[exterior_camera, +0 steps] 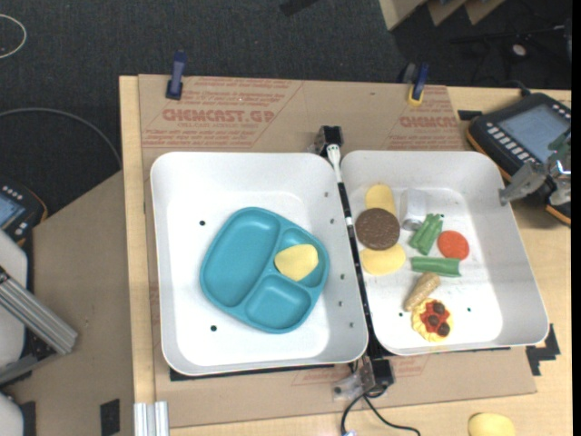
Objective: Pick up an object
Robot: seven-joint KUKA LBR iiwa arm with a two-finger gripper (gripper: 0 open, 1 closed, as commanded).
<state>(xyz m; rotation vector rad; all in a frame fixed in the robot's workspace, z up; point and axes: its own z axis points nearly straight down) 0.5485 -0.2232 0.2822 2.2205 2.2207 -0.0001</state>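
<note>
Brown cardboard [272, 107] is laid under two white bins. In the right bin [517, 271], toy foods are grouped: a pizza slice [433, 319] nearest, then a red tomato [453, 244] and a brown patty [377, 229]. In the left bin [182, 198], a teal plate [245, 266] is seen. Farther up, "CHEMCAST" [207, 114] is printed in red. The gripper [525, 186] is seen at the right bin's upper right corner, apart from the foods; whether it is open cannot be told.

Cardboard-topped bench [272, 107] bears two white bins [182, 316]
</note>
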